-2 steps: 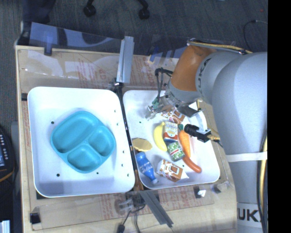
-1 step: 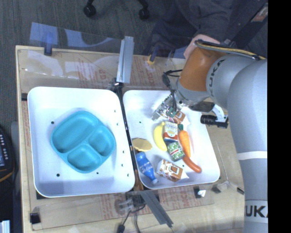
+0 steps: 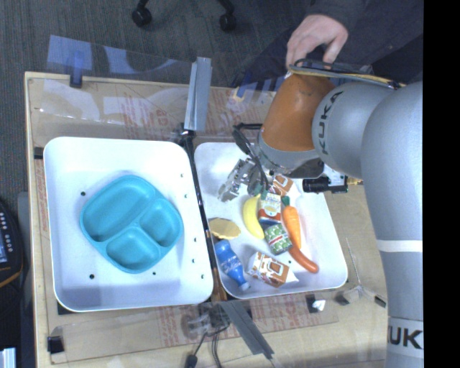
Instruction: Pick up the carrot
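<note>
End effector (image 3: 233,183) hangs empty, fingers parted, left of carrot (image 3: 296,237) lying lengthwise, tip toward lower right.

1. Setting: robotics lab.
2. Evidence: KUKA arm (image 3: 374,129) at a plywood bench (image 3: 108,100); two white bins (image 3: 65,158); grey carpet (image 3: 86,29); office-chair castors (image 3: 141,13).
</note>
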`<state>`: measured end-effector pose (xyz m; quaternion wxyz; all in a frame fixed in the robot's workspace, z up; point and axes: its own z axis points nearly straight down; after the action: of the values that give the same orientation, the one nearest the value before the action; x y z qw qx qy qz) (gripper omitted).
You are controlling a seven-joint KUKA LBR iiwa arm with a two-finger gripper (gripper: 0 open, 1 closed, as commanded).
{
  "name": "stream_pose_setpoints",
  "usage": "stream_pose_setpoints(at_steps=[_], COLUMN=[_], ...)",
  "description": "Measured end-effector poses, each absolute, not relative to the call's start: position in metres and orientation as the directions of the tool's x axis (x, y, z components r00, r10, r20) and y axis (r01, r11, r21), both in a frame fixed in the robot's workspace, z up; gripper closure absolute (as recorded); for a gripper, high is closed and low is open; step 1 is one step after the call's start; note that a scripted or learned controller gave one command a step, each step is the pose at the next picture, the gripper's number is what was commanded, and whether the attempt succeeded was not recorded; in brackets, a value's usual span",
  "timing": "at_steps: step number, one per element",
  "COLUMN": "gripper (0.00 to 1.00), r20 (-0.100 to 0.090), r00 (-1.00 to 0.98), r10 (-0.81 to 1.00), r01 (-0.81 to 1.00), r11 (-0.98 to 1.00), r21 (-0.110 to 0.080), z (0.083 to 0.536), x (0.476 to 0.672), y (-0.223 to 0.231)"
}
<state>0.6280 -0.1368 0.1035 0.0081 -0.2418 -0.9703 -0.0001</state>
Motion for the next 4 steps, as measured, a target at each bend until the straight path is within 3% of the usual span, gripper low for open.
stream_pose_setpoints(at_steps=[1,2,3,4], gripper=[1.00,1.00,1.00,1.00], r20=[0.005,-0.001,0.002,-0.002], r00=[-0.993,-0.978,-0.854,-0.993], r10=[0.114,-0.209,-0.520,-0.115], r01=[0.114,-0.209,-0.520,-0.115], r11=[0.993,0.978,0.854,0.993], r21=[0.001,0.000,0.003,0.000], z=[0.090,0.133,0.091,0.092], x=[0.599,0.630,0.617,0.658], y=[-0.122,-0.109,-0.143,-0.122])
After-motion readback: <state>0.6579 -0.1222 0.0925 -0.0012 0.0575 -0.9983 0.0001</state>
